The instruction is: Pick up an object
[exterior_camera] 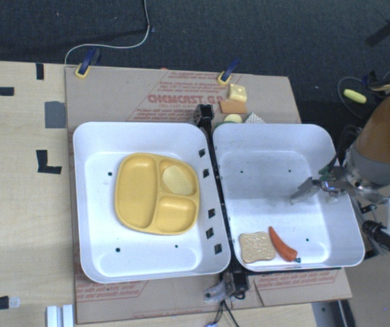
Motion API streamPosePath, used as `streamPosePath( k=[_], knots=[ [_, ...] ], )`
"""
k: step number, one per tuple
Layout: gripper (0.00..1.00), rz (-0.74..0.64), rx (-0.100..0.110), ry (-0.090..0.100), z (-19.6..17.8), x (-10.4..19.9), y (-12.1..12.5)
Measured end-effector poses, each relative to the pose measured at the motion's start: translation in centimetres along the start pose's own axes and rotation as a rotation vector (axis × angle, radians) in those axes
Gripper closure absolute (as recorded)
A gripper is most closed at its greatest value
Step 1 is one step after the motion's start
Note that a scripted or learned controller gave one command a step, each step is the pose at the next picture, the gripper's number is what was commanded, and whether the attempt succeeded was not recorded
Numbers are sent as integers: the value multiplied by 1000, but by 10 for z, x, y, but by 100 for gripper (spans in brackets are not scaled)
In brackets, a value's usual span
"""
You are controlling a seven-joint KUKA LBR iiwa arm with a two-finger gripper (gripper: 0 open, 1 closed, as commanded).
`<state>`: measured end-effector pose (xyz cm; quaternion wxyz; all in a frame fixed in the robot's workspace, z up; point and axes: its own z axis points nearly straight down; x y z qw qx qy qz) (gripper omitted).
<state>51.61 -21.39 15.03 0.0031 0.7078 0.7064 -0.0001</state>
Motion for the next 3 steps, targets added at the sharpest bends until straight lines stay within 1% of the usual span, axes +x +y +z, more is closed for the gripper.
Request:
streamPosePath(
  k=[1, 2, 3],
  knots=[
    [0, -6, 8, 7, 37, 75, -4],
    [0, 0, 0, 0, -17, 19, 15],
    [0, -1, 4, 3, 68, 66, -34]
  ],
)
